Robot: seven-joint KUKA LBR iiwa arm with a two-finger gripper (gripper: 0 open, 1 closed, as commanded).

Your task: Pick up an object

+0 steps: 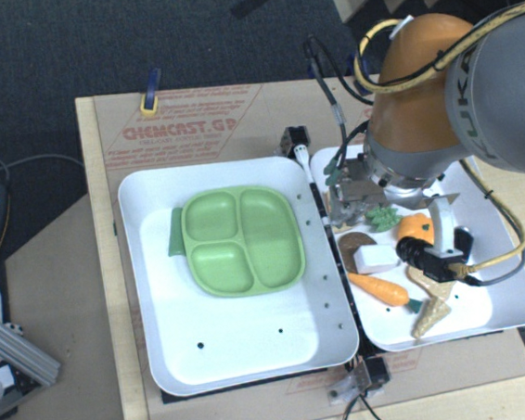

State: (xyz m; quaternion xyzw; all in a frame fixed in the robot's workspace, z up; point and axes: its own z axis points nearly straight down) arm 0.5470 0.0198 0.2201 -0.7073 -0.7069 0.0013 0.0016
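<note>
The camera view puts the arm (437,93) in from your right, its orange band and grey wrist hanging over the upper half of the right bin (510,304). The gripper (359,194) sits low at that bin's left side, close to the divider between the two bins; you cannot tell from here how its jaws stand, since the wrist covers them.

Just below the gripper you have a clutter of small objects in the right bin: a green leafy piece (382,215), a brown rounded piece (355,239), a white block (374,258) touching it, an orange fruit-like piece (414,227), a toy carrot (380,287) lying at a slant, and a tan pointed piece (432,312) nearer the front.

In the left bin (165,345) you see a green divided plate (243,239) with three compartments, lying flat toward the back.
</note>
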